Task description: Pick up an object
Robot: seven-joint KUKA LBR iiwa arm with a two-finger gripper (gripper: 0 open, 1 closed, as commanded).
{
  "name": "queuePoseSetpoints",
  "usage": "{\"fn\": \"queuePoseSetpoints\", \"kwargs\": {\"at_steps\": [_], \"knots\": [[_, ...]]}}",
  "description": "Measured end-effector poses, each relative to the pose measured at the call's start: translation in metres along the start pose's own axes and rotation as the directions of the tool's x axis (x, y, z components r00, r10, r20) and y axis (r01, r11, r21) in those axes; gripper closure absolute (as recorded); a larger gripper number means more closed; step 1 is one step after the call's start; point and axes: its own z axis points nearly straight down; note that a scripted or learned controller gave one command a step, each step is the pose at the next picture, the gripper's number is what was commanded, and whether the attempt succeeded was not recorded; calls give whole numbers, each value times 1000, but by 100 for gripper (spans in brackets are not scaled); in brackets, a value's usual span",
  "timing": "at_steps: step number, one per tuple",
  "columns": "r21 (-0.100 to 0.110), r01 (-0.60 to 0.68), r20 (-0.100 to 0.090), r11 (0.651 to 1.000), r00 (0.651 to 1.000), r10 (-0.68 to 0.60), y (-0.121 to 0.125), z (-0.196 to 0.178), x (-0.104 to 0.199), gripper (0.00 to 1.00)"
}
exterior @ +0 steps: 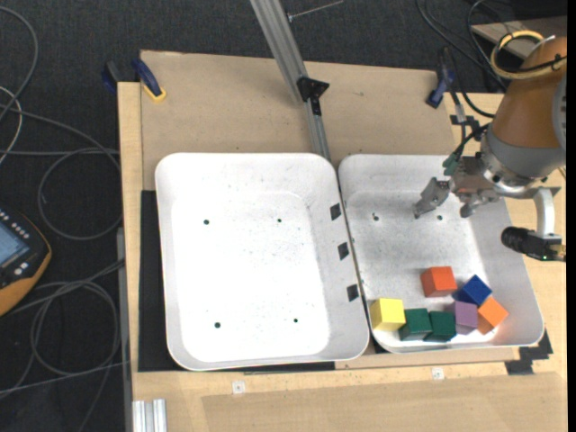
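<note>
1. Seven small blocks sit bunched in the right bin's (504,268) near corner; the red block (438,280) stands a bit apart.
2. They look light, hard and smooth; pinch two flat sides.
3. Robot jaws (447,201) hang spread wide and empty, above the bin's far part.
</note>
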Motion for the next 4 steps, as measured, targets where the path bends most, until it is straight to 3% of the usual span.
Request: {"fn": "queuePoseSetpoints", "kwargs": {"at_steps": [1,2,3,4], "knots": [[-1,2,0,1000,1000,-2,7,60,4,0],[-3,0,1,1000,1000,0,7,70,5,0],[-8,0,1,1000,1000,0,8,58,5,100],[-14,1,4,1000,1000,-1,17,8,-2,100]]}}
